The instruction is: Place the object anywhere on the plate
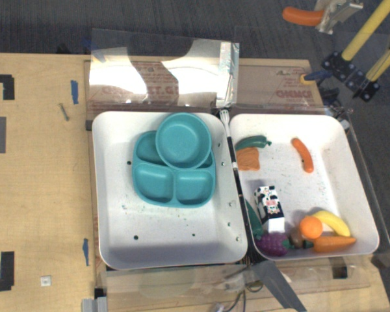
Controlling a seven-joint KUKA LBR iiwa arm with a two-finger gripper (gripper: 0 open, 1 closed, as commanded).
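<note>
**Q.** Fig. 1, overhead view. Where does the thing to be placed sit, and what has hold of it?

**A.** The gripper [325, 17] is at upper right, beyond the far corner of the right bin [351, 174]. Its fingers are closed narrowly on one end of the orange piece [299, 15], and the rest of the piece sticks out to the left, roughly level. It hangs well apart from the plate [153, 187].

**Q.** And the target?

**A.** The teal plate lies in the left bin [110, 226]. A teal bowl [182, 140] rests on its far section, while the near sections are bare.

**Q.** How is the carry best done?

**A.** Probably by keeping height while crossing the right bin and the wall between the bins, then coming down over a near section. Because the piece is held by its end, it may swing or slip, so a slow descent and a low release seem wise. Aiming clear of the bowl should help the long piece lie flat rather than roll off the rim.
</note>
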